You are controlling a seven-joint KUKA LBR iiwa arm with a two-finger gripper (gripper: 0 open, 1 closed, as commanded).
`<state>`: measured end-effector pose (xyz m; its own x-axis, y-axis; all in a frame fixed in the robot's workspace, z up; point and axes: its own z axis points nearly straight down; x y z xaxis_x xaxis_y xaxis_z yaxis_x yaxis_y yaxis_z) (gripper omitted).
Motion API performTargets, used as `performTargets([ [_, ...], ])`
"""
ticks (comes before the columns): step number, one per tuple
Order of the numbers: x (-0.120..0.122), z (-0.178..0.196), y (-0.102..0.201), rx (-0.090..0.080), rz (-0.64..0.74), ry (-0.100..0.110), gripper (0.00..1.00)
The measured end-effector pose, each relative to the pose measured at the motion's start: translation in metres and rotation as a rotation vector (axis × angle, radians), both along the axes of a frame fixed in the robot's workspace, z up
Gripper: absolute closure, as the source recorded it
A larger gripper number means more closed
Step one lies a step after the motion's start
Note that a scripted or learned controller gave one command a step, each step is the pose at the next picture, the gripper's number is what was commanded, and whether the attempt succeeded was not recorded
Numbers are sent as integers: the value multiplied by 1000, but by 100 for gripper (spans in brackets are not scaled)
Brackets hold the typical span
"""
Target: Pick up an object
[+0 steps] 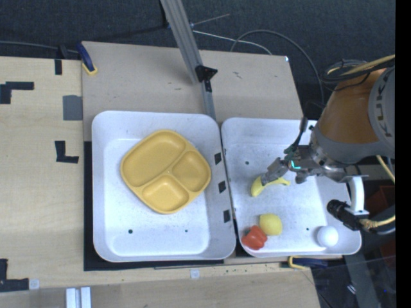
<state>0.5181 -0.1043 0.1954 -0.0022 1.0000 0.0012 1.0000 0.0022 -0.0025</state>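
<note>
My gripper point(277, 172) sits low over the middle of the right bin point(241, 133), its dark fingers reaching toward the left, and I cannot tell from this slanted view how wide they stand or whether anything lies between them. Just beside the tips, touching or nearly so, lies the banana point(266, 185), a small yellow curved piece resting on the bin floor near its centre; I judge it not yet lifted. It looks like a light toy fruit, stiff and smooth, so it may slide or roll away if I press on one end; I would take it across the thick middle of the curve, with the fingers squarely on either side. Further out, near the front edge of the same bin, a lemon point(271, 224) sits touching a red fruit point(255, 237) in the front left corner, and a white ball point(327, 236) rests toward the front right corner; all three are round and likely harder to pinch. Behind the gripper my orange band point(350, 111) hangs over the bin's right edge. In the left bin point(106, 236) a yellow tray point(166, 171) with three compartments lies tilted at the centre, well apart from my reach.
</note>
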Motion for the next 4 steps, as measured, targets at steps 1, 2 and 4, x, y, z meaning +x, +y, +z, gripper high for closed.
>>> performTargets([
  [1, -2, -47, 9, 0, -1, 4, 0],
  [2, -4, -102, 10, 0, -1, 6, 0],
  [4, -10, -31, 7, -1, -2, -5, 100],
])
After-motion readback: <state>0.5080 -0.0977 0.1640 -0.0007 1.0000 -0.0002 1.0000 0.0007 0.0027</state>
